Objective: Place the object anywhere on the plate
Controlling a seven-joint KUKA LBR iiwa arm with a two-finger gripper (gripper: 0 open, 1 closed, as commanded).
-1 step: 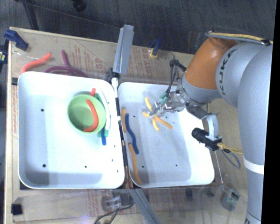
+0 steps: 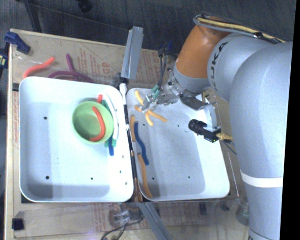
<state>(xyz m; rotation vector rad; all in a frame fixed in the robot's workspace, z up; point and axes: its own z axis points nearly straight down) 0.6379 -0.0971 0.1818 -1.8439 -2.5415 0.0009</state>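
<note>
Yellow sticks, thin and fanned out like an asterisk, lie at the far left corner of the right bin, and they look like the object to be moved. The jaws hover right above them, low over the bin floor, probably so they can close on one stick from above; whether they are spread or pinching anything I cannot tell, since the metal parts blur together. The green plate sits in the left bin, well apart from the sticks, with a red curved piece already lying across it. A blue strip and an orange strip rest along the right bin's left wall. The carry across the divide is not yet done.
</note>
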